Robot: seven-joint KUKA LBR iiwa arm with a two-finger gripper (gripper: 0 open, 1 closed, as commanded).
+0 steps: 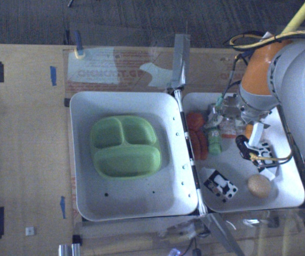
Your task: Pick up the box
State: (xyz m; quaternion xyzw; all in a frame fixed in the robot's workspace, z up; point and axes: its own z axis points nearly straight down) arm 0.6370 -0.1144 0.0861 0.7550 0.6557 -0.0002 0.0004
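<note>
Box, small and flat with black-and-white patches (220,185), lies tilted on the floor of the right white bin (291,196), near its front wall, just left of a tan round ball (259,185). End effector (224,119) sits over red and green items at the bin's rear-left; grip state cannot be made out.

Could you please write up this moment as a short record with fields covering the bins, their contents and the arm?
left bin: holds a green divided tray
right bin: holds red items, a green item, a black-and-white patterned box and a tan round object
arm: reaches in from the right, over the right bin
end effector: low at the right bin's far end, above the red and green items
box status: lying flat on the bin floor, apart from the end effector
</note>
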